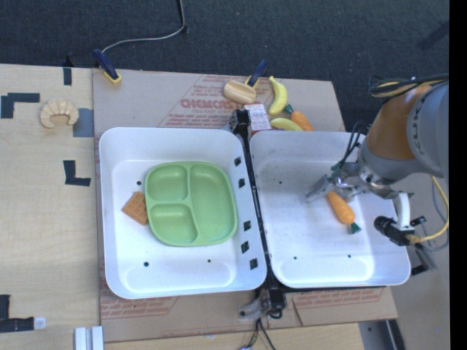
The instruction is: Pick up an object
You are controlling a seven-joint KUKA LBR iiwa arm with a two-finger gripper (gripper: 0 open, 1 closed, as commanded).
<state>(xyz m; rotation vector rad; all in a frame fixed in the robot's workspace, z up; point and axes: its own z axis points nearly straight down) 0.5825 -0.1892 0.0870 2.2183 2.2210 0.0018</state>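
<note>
From the camera view, my gripper (pixel 326 188) was down in the right bin (pixel 306 268), at the frame's right middle. My fingers (pixel 317 192) stood parted beside the upper end of the toy carrot (pixel 341 208), touching or nearly so, but not yet clamped around it. The carrot lay flat on the bin floor. So nothing was lifted; closing and raising remained. Its long axis ran diagonally, green tip toward lower right, blunt end toward upper left.

My arm (pixel 419 133) cut off at three o'clock, cracker (pixel 136 208) half under green plate (pixel 191 203), tool (pixel 328 188) fingers too small to read
</note>
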